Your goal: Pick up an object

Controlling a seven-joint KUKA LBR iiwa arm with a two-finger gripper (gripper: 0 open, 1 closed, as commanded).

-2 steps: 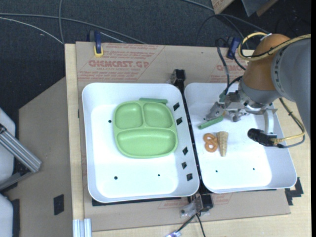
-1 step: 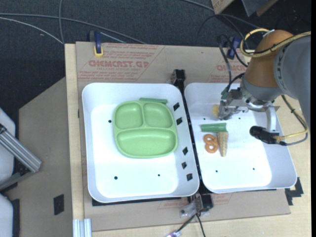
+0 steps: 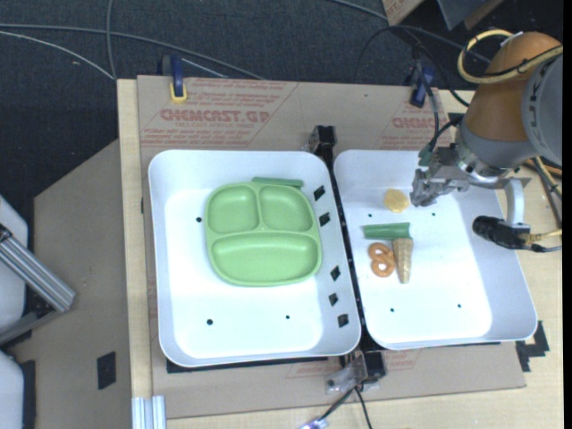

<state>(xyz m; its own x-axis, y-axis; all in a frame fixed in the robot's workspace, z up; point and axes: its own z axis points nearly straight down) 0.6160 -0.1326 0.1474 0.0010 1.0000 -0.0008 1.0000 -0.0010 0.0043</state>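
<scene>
Below, wooden bench [image 3: 232,105] on dark carpet [image 3: 71,79].

- Small round yellow piece [image 3: 396,201]: lies in the right white bin [image 3: 465,320], upper middle.
- Flat green strip [image 3: 386,231]: crosswise below it.
- Orange pretzel-like ring [image 3: 382,259] and tan cone [image 3: 403,259]: side by side, touching, beneath the strip.

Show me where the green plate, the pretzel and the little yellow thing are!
Green plate [image 3: 263,234], camera view, left bin: point on its large lower compartment.
Pretzel [image 3: 382,259], camera view, right bin: point on its middle.
Little yellow thing [image 3: 396,201], camera view, right bin beside the end effector [image 3: 424,191]: point on its center.
</scene>
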